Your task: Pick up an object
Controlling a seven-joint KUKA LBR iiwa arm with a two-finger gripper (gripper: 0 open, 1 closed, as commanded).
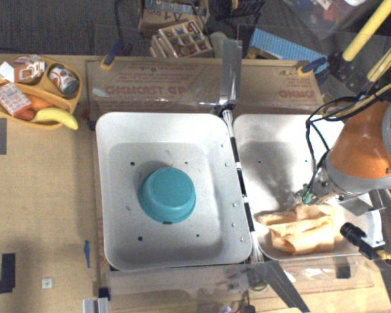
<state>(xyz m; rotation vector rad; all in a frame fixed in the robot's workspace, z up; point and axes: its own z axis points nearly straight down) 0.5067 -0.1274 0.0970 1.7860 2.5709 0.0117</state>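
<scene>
**Over the cloth, right at its upper edge**

My gripper hangs low in the right bin, and the crumpled tan cloth lies directly below my tip, its long axis running left to right. Whether I'm touching it, I can't tell. My arm slants in from upper right. The teal bowl sits well off left.

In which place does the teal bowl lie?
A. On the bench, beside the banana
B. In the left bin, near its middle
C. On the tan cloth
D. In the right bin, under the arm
B: the teal bowl sits near the middle of the left bin, apart from the tan cloth in the right bin.
</scene>
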